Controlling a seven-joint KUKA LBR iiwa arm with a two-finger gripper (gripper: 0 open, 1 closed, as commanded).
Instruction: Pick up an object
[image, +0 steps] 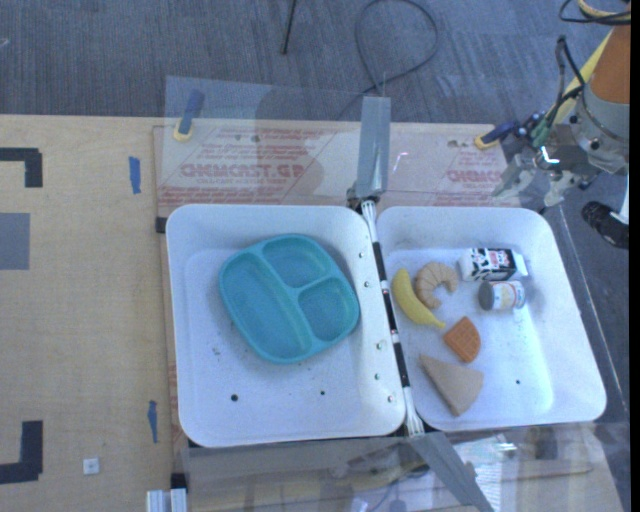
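The right bin (575, 330) holds several small items: a yellow banana (413, 300), a tan croissant (436, 283), a black-and-white carton (492, 264), a small grey can (501, 296), an orange piece (462, 340) and a beige wedge (452, 383). My gripper (530, 186) hovers over the back right rim of that bin, up and to the right of the carton. It is open, with nothing between its fingers.
A teal divided plate (290, 297) lies in the left bin (190, 330). A grey divider (374, 150) stands behind the seam between the bins. Clear plastic sheets lie behind and in front of the bins. The wooden bench (80, 300) stretches to the left.
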